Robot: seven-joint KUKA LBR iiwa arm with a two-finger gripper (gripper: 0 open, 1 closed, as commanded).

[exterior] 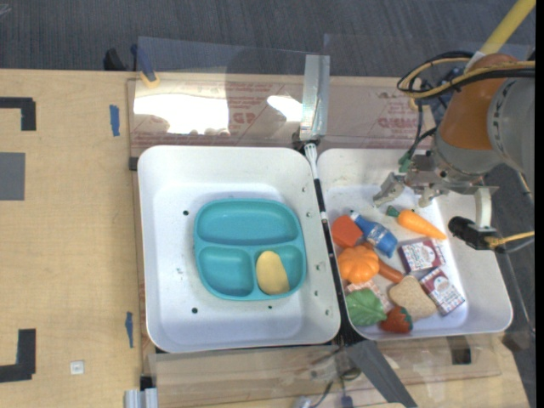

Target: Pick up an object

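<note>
My gripper (406, 194) hangs over the back part of the right bin (489, 313). Its fingers (388, 190) are spread open and nothing sits between them. Just below and to its right lies an orange carrot (420, 222). A blue bottle (376, 233) and a red-orange piece (345, 230) lie in front of the gripper. Further forward are an orange pumpkin (359, 263), two small red-and-white cartons (418, 254), a bread slice (411, 294), a green vegetable (365, 307) and a strawberry (397, 320).
The left bin (161, 228) holds a teal divided plate (246, 228) with a yellow potato-like toy (272, 272) in its front right compartment. A metal divider post (314, 100) stands behind the bins. Cables (433, 70) loop near the arm's orange band (467, 113).
</note>
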